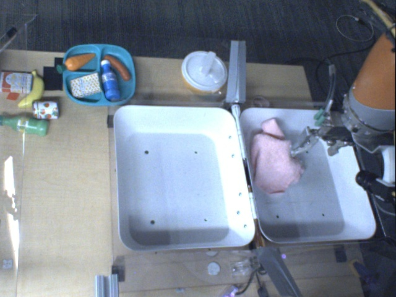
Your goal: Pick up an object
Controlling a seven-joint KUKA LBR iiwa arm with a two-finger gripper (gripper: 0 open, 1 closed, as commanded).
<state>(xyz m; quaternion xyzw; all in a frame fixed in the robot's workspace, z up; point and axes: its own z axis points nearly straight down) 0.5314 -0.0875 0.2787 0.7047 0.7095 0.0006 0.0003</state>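
Both white bins sit side by side before you — the left bin (179, 178) and the right bin (309, 209). Your pink cloth (274, 159) lies crumpled in the right bin, against its left wall. Your gripper (302, 146) reaches in from the right, its tips at the cloth's right edge — you cannot tell whether the fingers are open or closed. Beyond the bins stand a blue tray (99, 73) and a lidded cup (204, 71).

The arm (377, 73) reaches in from the right, its orange band high at the edge. Its wrist tilts down and leftward, ending in the pincer (301, 146), held low.
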